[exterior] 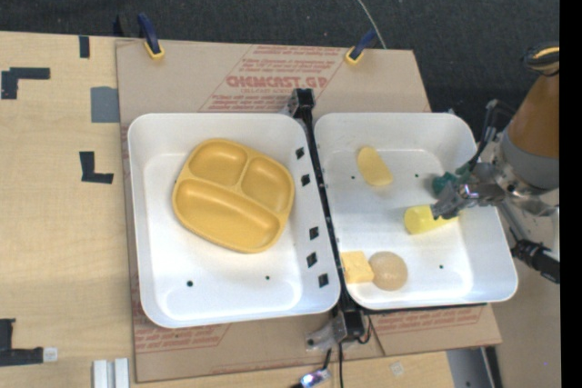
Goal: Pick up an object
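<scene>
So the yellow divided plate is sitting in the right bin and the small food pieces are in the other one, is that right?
Not quite. The camera view shows the yellow divided plate in the left bin, not the right. The small food pieces, such as the bright yellow one near the gripper, are in the right bin.

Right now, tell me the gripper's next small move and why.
Probably a short drop and shift toward the yellow block. The gripper sits in the right bin, just beside the block's right end, nothing visibly between its fingers. The block is its nearest object, so centring over it should come before closing.
</scene>
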Controlling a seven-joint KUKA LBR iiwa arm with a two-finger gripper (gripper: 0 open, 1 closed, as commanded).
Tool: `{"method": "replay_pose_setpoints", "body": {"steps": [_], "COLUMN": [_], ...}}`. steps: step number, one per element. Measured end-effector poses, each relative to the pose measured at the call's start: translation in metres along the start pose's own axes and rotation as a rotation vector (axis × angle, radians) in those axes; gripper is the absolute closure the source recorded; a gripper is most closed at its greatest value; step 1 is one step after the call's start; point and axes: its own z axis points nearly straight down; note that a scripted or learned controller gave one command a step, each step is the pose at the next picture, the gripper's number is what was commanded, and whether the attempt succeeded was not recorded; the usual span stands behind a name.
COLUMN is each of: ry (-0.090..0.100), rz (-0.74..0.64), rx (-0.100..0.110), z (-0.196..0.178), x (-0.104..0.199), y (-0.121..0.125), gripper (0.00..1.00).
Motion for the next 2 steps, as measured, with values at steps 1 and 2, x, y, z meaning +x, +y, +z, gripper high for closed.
{"method": "replay_pose_setpoints", "body": {"steps": [1,2], "ry": [0.003,0.003], "rz": [-0.006,-0.006], "rx": [0.004,0.004], "z": [-0.007,-0.017], "x": [0.054,0.105], "y": [0.018,0.039], "gripper": [1.00,1.00]}}
